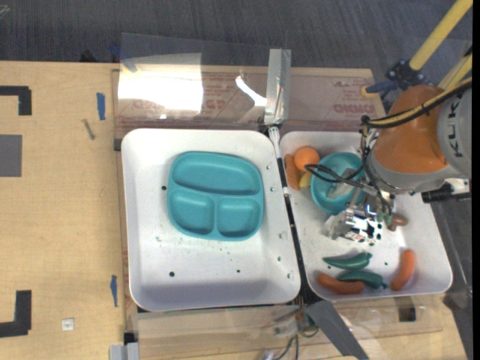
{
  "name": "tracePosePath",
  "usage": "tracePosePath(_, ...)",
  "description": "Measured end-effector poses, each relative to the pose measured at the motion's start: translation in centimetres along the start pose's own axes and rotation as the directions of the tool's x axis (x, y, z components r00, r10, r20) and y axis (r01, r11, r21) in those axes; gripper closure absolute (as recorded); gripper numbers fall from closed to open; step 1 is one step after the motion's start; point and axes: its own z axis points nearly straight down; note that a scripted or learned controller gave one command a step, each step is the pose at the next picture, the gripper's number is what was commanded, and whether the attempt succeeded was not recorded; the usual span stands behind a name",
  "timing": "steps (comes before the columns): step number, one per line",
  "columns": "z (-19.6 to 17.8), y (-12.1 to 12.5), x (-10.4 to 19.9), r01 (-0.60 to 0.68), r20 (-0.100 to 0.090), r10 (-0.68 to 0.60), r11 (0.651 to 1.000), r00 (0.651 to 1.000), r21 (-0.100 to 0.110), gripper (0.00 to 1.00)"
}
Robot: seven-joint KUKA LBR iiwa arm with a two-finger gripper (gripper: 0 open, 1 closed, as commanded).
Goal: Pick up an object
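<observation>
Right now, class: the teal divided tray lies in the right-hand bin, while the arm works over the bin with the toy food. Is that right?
Not quite. The camera view shows the teal divided tray in the left-hand bin. The arm does work over the right-hand bin holding the toy food.

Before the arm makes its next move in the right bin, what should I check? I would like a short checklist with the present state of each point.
1. Pincer is over the right bin: ok.
2. An object is between its fingers: cannot tell.
3. Green pepper lies free below the pincer: ok.
4. Teal bowl is apart from the pincer: cannot tell, the arm covers it partly.
5. Teal divided tray sits flat in the left bin: ok.
</observation>
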Motion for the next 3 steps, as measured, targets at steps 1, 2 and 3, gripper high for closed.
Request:
tracePosePath(1, -0.9, -1.4, -5.5, -0.14, -0.02, 0.14, 0.99, 0.99, 0.008, 0.0)
tracePosePath(2, 0.0, -3.6, -1.0, -0.31, 0.001, 0.31, 0.951, 0.951, 0.002, 0.0)
tracePosePath(3, 0.0, -4.0, 1.7, -0.467, 0.003, 0.467, 0.884, 0.884, 0.001, 0.0)
